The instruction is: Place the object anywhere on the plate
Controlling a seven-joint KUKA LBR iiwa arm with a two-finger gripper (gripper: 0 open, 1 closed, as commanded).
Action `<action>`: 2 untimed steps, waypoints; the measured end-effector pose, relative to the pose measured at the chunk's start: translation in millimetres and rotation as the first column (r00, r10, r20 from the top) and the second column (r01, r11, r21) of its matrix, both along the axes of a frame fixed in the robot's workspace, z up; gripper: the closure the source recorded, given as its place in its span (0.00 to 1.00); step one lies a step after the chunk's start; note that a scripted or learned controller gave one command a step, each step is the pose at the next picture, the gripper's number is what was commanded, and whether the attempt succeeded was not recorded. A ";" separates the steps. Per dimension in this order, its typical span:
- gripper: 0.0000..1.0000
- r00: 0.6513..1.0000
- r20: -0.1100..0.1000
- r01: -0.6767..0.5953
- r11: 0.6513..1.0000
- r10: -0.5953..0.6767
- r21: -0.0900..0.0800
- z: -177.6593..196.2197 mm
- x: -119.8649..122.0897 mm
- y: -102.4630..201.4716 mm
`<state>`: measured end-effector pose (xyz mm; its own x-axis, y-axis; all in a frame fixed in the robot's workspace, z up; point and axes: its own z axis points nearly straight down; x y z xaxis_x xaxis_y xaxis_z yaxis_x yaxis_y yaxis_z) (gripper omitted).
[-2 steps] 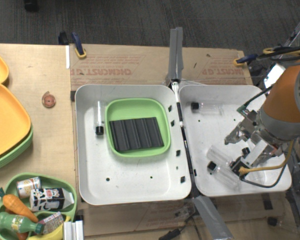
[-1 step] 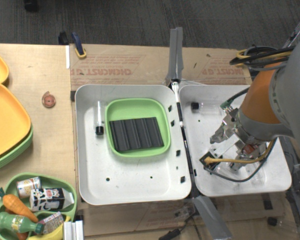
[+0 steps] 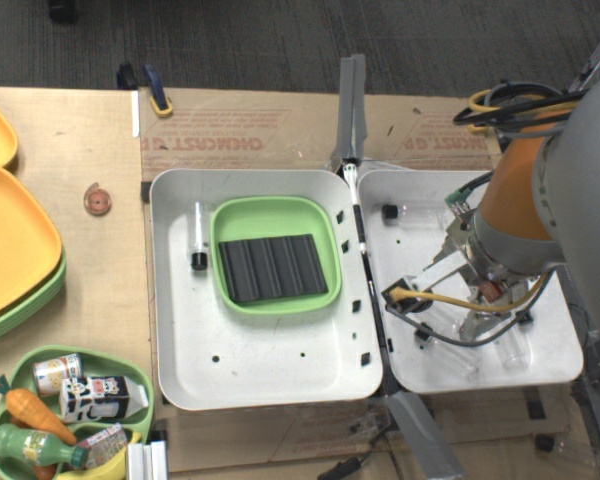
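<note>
A square green plate (image 3: 275, 209) sits in the left bin (image 3: 270, 358), toward its back. A dark grey ribbed slab (image 3: 277, 267) lies flat on the plate and covers most of its floor. Left of the plate, a thin white tube with a black end (image 3: 198, 236) rests on the bin floor. My arm reaches down into the right bin (image 3: 420, 368), with the orange band (image 3: 515, 193) above the wrist. The gripper (image 3: 488, 300) is low over the middle of that bin, largely hidden under the wrist and cables. I see nothing between its fingers.
A small black piece (image 3: 390, 211) lies at the back left of the right bin. A yellow cable (image 3: 440, 296) loops from the wrist toward the divider (image 3: 365, 268). Orange plates (image 3: 10, 238) and a green bowl of toy food (image 3: 70, 408) stand on the bench at left.
</note>
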<state>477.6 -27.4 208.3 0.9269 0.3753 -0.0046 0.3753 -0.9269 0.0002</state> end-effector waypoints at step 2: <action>0.00 0.990 0.002 0.142 0.990 -0.142 -0.001 12.1 -0.2 134.2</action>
